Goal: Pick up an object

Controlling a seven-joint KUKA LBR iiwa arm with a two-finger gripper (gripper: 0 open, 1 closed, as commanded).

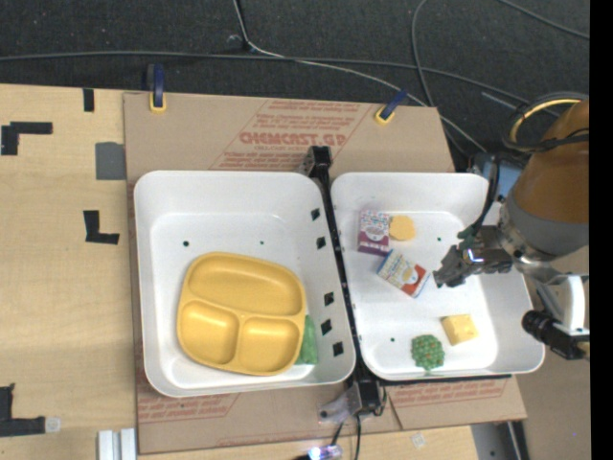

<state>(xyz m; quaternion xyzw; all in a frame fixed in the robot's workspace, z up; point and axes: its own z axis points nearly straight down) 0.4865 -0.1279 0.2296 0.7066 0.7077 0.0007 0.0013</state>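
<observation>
In the right bin (479,192) lie a purple packet (374,231), a yellow-orange round piece (403,228), a small white, red and blue carton (401,273), a yellow block (460,329) and a green broccoli-like piece (427,351). My gripper (458,266) hangs over the right part of this bin, just right of the carton and above the yellow block. Nothing shows between its fingers.
The left bin (153,199) holds a yellow three-compartment tray (239,311) with a green item (308,341) at its right edge. A black divider (330,257) with clips runs between the bins. Cardboard (287,127) lies under both bins, and cables cross the dark back.
</observation>
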